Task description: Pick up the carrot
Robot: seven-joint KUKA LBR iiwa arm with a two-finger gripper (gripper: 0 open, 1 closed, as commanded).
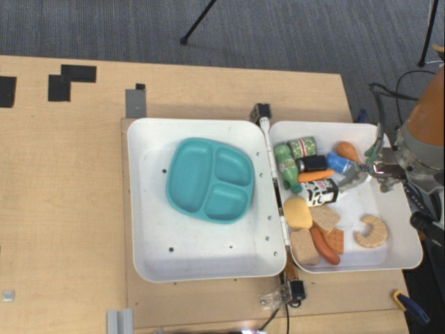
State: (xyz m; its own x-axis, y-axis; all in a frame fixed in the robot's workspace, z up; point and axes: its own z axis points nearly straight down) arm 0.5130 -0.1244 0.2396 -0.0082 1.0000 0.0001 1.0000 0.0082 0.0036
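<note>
Carrot (316, 175) just left of claw (352, 178)

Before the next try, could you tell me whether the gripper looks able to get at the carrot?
Probably yes: the carrot lies on top, uncovered, with the gripper just beside it.

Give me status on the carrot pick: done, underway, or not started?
Underway at most. Done: the gripper has reached into the right bin. In hand: nothing visibly between its fingers. Left: the carrot lies among the other toy food, just to the gripper's left, not lifted, so the grasp and lift remain.
</note>
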